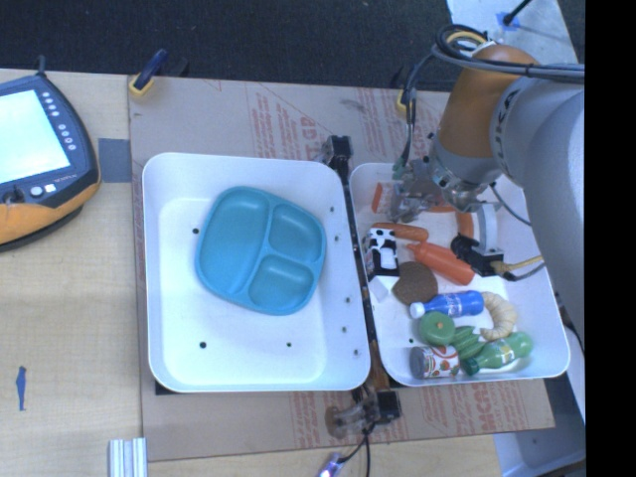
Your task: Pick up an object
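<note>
A: Where had the arm got to at that moment?

B: The hand point(415, 199) was low at the far end of the right bin point(553, 318), the one holding the clutter. It hung just beyond the orange carrot point(440, 258) and close to a small orange piece point(378, 197) by the bin's far left corner.

A: Was it grasping anything?

B: I could not tell. The wrist and cabling covered the tip, so whether it was released or clenched did not show, and nothing could be seen lifted clear of the bin.

A: So what was there to take?

B: Plenty. Nearer than the carrot lay a black-and-white toy point(382, 250), a brown piece point(415, 284), a bottle with a blue band point(454, 304), a pale curved thing point(503, 313), some green items point(497, 353) and a small can point(433, 363) at the near edge. All of them rested on the bin floor.

A: And the left bin?

B: The left bin point(159, 266) held a blue divided plate point(262, 250), well apart from the carrot and from the arm.

A: How far along, then?

B: Early, in my judgement. The reach down looked made; a confirmed hold and the lift were both left to do.
</note>
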{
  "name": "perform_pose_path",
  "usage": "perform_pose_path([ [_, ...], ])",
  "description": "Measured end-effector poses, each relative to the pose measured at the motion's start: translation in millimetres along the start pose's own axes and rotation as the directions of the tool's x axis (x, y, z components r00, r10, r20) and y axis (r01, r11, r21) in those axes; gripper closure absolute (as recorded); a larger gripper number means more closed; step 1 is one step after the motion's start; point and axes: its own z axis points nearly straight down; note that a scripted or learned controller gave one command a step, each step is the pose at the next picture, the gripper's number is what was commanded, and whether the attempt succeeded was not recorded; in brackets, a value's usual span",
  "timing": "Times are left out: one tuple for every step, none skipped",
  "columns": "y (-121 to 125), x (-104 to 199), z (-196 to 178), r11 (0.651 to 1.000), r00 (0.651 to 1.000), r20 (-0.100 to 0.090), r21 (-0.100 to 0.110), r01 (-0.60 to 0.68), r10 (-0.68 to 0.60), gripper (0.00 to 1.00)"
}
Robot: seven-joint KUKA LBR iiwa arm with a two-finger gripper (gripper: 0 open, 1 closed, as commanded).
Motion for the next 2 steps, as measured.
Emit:
perform_pose_path([
  [0,0,0,1.000,1.000,0.000,0.000,-0.001,0.001,0.00],
  [0,-2,-10,1.000,1.000,0.001,0.003,0.001,-0.001,1.00],
])
